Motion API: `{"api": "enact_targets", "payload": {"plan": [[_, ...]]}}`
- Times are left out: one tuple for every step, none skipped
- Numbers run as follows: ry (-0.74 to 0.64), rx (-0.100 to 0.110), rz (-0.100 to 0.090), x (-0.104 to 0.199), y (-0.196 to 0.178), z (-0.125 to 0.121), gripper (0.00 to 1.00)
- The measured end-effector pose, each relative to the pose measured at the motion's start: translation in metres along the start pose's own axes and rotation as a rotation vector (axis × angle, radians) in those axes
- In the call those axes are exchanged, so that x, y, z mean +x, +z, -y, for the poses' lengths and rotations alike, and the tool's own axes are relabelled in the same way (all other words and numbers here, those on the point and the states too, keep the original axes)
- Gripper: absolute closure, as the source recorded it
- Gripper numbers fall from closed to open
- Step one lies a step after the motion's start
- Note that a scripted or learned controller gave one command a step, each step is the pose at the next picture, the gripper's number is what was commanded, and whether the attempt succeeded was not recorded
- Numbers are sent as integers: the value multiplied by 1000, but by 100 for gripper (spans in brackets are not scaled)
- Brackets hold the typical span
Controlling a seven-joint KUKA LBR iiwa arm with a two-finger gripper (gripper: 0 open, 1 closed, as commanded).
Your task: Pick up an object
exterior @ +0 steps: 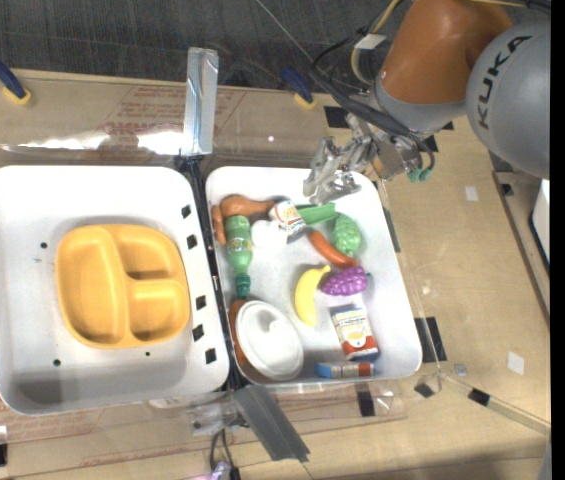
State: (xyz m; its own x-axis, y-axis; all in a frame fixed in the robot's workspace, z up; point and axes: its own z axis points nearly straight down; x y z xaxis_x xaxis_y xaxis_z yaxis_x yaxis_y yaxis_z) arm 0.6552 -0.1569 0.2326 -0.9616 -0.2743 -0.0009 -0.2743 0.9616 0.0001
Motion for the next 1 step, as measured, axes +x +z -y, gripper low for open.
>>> {"api": "enact_targets", "payload": {"plan": [[-153,-1,-2,-16,-4,-47,100]]}}
